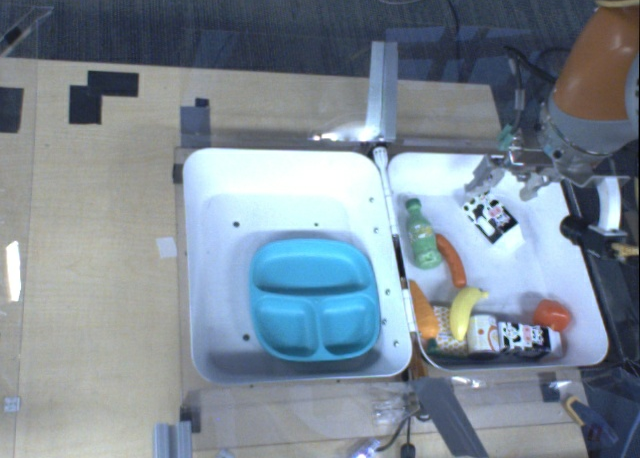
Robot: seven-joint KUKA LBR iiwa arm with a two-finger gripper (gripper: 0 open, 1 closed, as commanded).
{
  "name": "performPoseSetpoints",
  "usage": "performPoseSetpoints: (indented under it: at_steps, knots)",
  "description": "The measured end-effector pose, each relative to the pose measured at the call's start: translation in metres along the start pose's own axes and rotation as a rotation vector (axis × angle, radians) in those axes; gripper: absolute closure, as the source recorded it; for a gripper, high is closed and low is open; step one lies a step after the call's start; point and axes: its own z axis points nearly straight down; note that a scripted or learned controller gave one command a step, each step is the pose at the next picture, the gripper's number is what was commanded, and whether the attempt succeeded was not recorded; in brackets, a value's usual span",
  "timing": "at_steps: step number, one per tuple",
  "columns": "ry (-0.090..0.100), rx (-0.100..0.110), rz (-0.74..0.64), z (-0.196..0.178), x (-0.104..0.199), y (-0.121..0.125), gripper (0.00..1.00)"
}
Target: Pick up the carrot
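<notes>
Your arm reaches in from three o'clock, wrist tipped down over the right bin. Its claw hangs with fingers spread, gripping nothing, just above the black-and-white carton. The carrot lies at the bin's seven o'clock against the left wall, beside the banana, well apart from the claw

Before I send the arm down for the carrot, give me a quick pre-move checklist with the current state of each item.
1. Carrot located, right bin, by the left wall: ok.
2. Carrot free of neighbours: not ok, banana lies against it.
3. Gripper over the carrot: not ok, it hangs near the bin's top edge by the cow-print carton.
4. Nothing held between the fingers: ok.
5. Finger opening: cannot tell.
</notes>
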Motion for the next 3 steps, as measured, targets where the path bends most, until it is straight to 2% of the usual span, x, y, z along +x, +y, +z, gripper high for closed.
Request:
performPoseSetpoints:
  at_steps: [1, 2, 3]
  knots:
    - [0.000, 0.001, 0.079, 0.125, 0.007, 0.001, 0.00]
    - [-0.006, -0.008, 0.148, 0.133, 0.024, -0.052, 0.00]
    - [-0.003, -0.006, 0.145, 0.124, 0.026, -0.052, 1.00]
